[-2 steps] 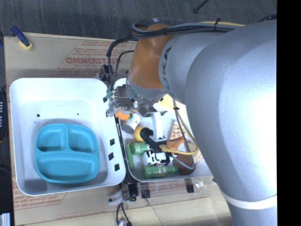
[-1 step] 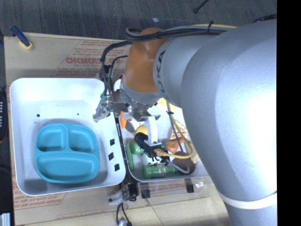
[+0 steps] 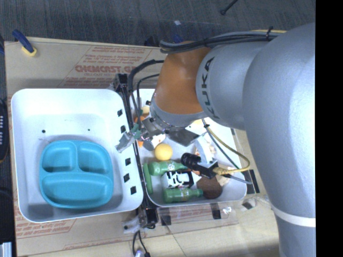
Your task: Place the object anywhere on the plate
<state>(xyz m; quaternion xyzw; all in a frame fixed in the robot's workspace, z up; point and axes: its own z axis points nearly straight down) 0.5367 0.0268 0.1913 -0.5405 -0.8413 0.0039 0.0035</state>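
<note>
Arm (image 3: 236, 84) low over right bin (image 3: 236, 194) clutter, blue plate (image 3: 77, 174) left, gripper state honestly unclear, probably hidden.

Open plate (image 3: 77, 174); crowded right bin (image 3: 236, 193)

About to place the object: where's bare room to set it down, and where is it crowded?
All three compartments of the blue plate look bare, as does the left bin floor between its far wall and the plate. The right bin is crowded: yellow ball, green bottles, brown object beneath the arm.
</note>
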